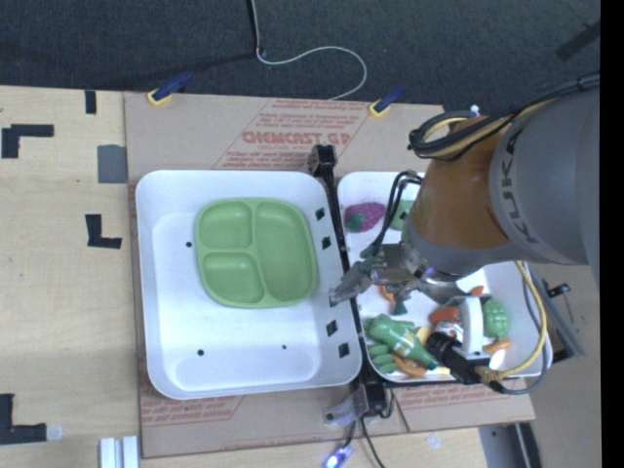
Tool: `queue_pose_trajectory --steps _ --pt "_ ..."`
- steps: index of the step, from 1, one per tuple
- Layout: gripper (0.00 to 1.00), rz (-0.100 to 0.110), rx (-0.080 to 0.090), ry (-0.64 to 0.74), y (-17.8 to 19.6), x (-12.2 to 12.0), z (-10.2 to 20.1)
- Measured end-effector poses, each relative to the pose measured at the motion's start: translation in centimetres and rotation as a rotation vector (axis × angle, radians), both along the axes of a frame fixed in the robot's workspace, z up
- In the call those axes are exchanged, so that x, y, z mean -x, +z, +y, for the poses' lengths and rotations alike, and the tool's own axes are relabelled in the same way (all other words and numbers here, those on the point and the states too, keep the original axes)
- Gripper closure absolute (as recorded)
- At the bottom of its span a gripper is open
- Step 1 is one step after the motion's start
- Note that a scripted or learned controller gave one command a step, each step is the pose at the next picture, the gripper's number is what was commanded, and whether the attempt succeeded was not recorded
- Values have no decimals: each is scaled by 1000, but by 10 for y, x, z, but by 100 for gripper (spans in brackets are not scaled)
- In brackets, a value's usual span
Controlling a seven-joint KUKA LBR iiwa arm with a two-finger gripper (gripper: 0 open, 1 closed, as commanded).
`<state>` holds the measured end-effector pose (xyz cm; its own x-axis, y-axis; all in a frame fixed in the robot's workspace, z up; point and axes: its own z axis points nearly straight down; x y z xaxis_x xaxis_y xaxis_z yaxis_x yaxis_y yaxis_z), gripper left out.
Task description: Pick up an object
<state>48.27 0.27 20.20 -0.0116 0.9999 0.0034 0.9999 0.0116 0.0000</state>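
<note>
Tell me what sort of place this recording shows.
Probably a robotics lab test bench: two white bins clamped onto cardboard, a green plate in the left, toy food in the right, and a grey-and-orange arm reaching in.

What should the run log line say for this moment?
arm: over right bin | pincer: low by left wall, grip unclear | toys: piled in right bin | green tray: in left bin

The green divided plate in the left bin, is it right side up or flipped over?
Right side up. The green divided plate lies flat on the left bin's floor, its three hollow compartments facing up.
</note>
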Motion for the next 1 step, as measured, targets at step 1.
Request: queue_pose_trajectory --steps 1 --pt "0 -14 0 -4 145 -2 31"
